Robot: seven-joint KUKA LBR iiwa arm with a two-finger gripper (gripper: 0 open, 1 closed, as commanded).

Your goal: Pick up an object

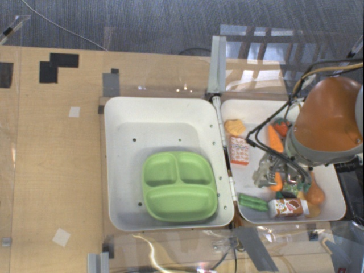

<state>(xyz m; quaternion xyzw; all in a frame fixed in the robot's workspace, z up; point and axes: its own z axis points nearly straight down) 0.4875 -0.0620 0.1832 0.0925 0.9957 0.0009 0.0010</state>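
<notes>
My gripper (272, 175) hangs low inside the right bin (339, 212), under the orange band of the arm (330, 118). Small items lie around it: an orange carrot-like piece (276, 137) just behind it, a red and white packet (239, 151) to its left, a yellow-orange lump (235, 127) at the bin's back left, a green pod (253, 202) and a small labelled bottle (287, 207) at the front, and an orange ball-like item (316, 195) to the right. A small orange bit (276, 184) shows right at the gripper's tip; whether it is held is unclear.
The left bin (119, 118) holds a green divided plate (179, 185) near its front. A metal post (216, 67) stands behind the wall between the bins. Black cables (267, 127) loop from the arm over the right bin. Wooden bench top lies to the left.
</notes>
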